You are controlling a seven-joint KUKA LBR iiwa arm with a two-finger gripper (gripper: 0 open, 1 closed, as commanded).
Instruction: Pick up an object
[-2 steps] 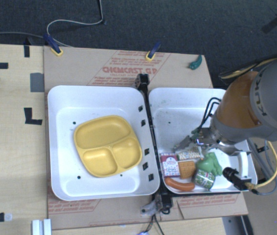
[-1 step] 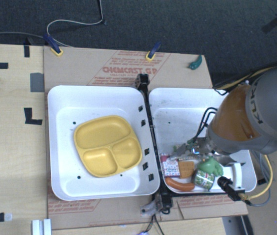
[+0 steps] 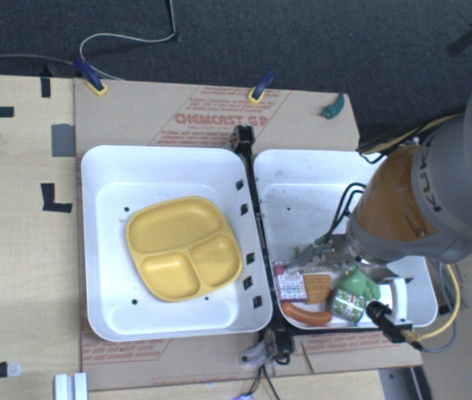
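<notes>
The right bin (image 3: 303,182) holds a small heap at its front edge. In it lie a green can (image 3: 353,298), a red sausage (image 3: 306,313), a pink and white packet (image 3: 289,285) and an orange square piece (image 3: 317,286). My gripper (image 3: 323,255) reaches down from the grey arm with its orange band (image 3: 390,207). It hangs just above and behind the heap, close to the orange piece and the can. The wrist hides part of the heap.
A yellow divided plate (image 3: 184,247) lies in the left bin (image 3: 102,182). A black clip strip (image 3: 249,215) runs along the divider between the bins. Cables (image 3: 436,327) hang at the right bin's front right corner. The back half of the right bin is bare.
</notes>
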